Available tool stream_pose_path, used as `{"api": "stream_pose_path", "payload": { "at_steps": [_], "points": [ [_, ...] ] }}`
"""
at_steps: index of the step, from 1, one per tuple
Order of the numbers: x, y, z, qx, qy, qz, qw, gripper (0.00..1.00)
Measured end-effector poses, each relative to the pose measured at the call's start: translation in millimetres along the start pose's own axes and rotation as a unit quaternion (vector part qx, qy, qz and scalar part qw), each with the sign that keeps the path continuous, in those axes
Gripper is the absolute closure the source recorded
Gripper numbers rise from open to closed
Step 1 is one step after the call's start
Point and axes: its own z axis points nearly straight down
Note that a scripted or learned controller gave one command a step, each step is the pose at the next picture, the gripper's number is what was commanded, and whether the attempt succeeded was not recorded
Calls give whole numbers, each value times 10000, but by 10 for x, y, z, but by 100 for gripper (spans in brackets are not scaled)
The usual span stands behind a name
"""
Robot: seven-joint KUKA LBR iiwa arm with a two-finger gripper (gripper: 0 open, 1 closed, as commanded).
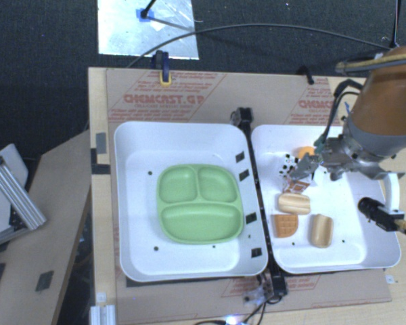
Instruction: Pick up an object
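Biggest risk: the R bin (365,252) is crowded on its L half, so a descent by the hand (303,173) could prob. clip two objs at once or shove one into a neighbour instead of gripping it. The hand sits low over that bin's upper L part, w/ a small red-and-white piece (296,183) just under it; can't tell whether the hand is spread or pressed together, and nothing visibly pinched in it. The pale bun (293,202) lies just below that piece, so it could get knocked. The small piece looks thin and flat, likely hard to catch; it may slip out.

Containers, big to small:
- L bin (139,252): holds one green divided plate (201,219), approx centred, nothing on it.
- R bin: candidates for the pick. Tan roll (321,230) near the lower middle, waffle-like square (285,225) beside it to the L, the bun above the waffle, an orange bit (304,153) near the top, next to the hand.
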Motion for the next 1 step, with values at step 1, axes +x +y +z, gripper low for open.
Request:
{"api": "stream_pose_path", "payload": {
  "at_steps": [1],
  "points": [
    [2, 24, -58, -60, -6, -11, 10000, 0]
  ]
}}
